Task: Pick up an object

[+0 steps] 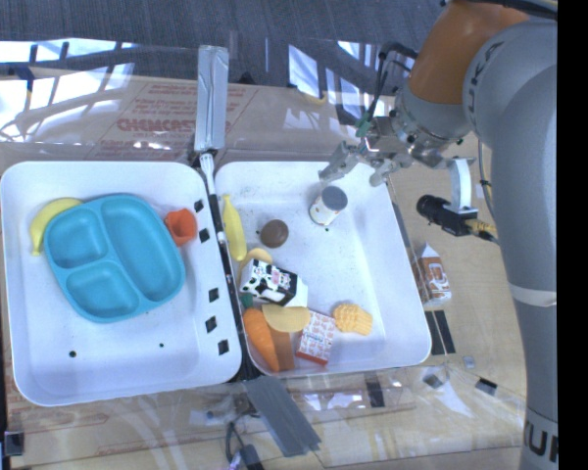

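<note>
Camera view: The pincer [358, 164] hangs over the far edge of the right bin [397, 262], its two fingers spread apart with nothing between them. Just below and beside it stands a small grey cup-like object [327, 204], upright, pale rim facing up; this appears the likeliest target. It stands apart from its neighbours, with a brown ball [272, 232] nearby to the left on bare bin floor.

Recommendation: centre the spread fingers over the cup's rim, descend straight down until they straddle its wall, then close; an off-centre approach would likely tip it, as it looks light and narrow.

Remaining contents of the right bin crowd the near left corner: a banana [233, 227] along the dividing wall, a black-and-white cow-patterned item [269, 283], a carrot [260, 336], a patterned carton [318, 337] and a yellow ridged piece [352, 317]. The left bin [39, 360] holds a blue divided plate [113, 255], a second banana [47, 219] and an orange cup [181, 225].
</note>
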`<action>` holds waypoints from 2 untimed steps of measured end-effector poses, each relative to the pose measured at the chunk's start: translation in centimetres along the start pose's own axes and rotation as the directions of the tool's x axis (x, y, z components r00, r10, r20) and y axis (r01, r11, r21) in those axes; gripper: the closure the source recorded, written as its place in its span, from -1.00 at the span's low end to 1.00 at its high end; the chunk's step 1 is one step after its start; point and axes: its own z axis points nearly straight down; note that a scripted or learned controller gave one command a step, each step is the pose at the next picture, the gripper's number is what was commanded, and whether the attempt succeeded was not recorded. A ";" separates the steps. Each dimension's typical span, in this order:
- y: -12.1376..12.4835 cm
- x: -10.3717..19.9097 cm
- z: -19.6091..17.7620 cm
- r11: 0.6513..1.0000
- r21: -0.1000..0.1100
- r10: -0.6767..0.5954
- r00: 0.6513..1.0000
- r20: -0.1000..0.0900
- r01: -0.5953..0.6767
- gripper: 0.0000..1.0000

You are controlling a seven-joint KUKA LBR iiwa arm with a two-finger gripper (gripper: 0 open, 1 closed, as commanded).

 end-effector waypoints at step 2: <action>-1.2 5.6 14.5 0.999 0.001 -0.037 0.999 0.000 0.037 -1.00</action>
